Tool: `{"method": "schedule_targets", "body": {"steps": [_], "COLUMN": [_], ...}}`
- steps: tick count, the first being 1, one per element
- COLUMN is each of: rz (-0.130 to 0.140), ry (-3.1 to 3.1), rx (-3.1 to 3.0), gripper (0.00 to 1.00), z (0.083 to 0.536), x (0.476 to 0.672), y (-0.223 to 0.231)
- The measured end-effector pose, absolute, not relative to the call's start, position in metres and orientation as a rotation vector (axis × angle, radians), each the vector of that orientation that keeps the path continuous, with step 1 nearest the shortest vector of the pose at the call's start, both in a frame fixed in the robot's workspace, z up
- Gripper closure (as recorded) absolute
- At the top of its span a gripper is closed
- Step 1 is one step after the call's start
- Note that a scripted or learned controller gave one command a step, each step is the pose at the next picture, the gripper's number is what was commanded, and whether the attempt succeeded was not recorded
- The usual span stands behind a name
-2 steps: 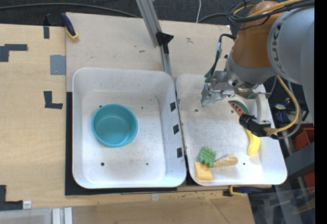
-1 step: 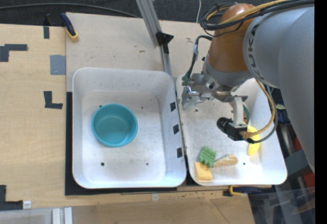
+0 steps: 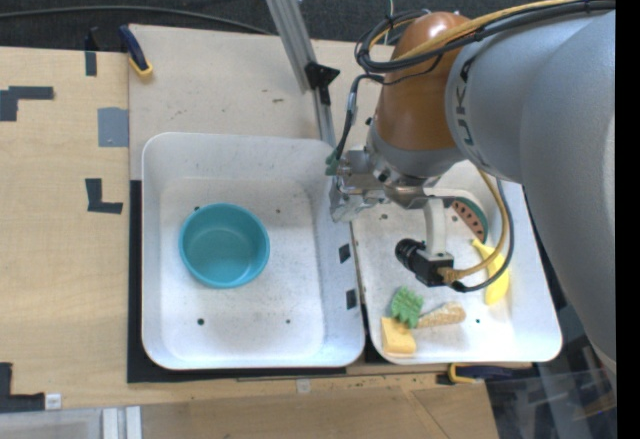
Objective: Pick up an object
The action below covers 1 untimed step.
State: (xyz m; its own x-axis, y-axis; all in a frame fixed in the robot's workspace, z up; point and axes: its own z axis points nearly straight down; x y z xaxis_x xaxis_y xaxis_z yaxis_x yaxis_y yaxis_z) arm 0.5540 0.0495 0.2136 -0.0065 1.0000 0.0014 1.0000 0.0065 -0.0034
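A blue bowl (image 3: 224, 245) sits upright in the left bin (image 3: 170, 157), left of its middle. In the right bin (image 3: 535, 332), near the front, lie a green toy (image 3: 406, 305), a yellow block (image 3: 397, 338) and a tan stick (image 3: 442, 315). A yellow object (image 3: 497, 282) lies further right. A round item with a red and green rim (image 3: 470, 214) peeks out from behind the arm. My gripper (image 3: 344, 204) hangs over the wall between the two bins, at the right bin's far left side. I see nothing held in it.
The grey arm with its orange band (image 3: 425, 87) covers the back of the right bin. A slanted metal pole (image 3: 285, 12) stands behind the bins. Small dark specks dot the left bin's floor.
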Motion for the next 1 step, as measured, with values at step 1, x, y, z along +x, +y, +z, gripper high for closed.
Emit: {"method": "schedule_targets", "body": {"steps": [1], "rz": [0.002], "ry": [-2.227], "rx": [-2.21], "gripper": [1.0], "z": [0.2225], "x": [0.535], "y": [0.0982]}}
